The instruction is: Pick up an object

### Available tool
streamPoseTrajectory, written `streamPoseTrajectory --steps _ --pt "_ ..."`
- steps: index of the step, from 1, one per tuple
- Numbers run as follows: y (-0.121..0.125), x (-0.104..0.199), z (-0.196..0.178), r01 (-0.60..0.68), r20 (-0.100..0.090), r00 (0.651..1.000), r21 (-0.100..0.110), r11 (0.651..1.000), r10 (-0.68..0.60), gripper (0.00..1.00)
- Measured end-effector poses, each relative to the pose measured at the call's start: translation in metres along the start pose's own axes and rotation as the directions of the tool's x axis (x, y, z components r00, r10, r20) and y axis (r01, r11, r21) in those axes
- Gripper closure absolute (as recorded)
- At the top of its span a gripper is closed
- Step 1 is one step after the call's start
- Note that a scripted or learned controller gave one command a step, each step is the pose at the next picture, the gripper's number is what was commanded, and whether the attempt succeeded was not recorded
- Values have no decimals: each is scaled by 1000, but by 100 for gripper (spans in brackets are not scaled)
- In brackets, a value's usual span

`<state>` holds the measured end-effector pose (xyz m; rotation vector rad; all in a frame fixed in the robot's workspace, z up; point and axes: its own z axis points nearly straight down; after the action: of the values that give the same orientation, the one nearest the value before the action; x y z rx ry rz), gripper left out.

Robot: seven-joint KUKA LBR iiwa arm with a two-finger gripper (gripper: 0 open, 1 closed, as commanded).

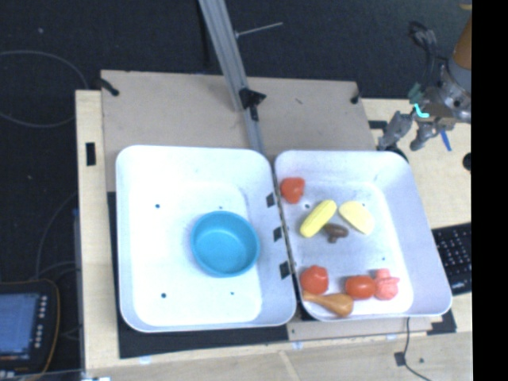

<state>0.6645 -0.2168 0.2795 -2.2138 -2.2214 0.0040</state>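
Above the right bin's (pixel 413 213) far corner, the gripper (pixel 406 136) hung with fingers apart and empty, seemingly poised to descend toward toy food like the corn (pixel 317 217)

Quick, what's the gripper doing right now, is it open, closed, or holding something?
Gripper: open, holding nothing, hovering above the back right corner of the right bin, away from the toy foods inside.

Toy foods scattered in right bin (pixel 413 205), yellow corn (pixel 317 217), red tomato (pixel 292 188), orange pear (pixel 332 302) lying flat
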Motion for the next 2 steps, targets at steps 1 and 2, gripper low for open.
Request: streamPoseTrajectory --steps 1,2 --pt "1 0 -6 1 2 1000 -10 1000 -1 0" --pt "1 1 35 0 7 1000 -4 1000 0 0"
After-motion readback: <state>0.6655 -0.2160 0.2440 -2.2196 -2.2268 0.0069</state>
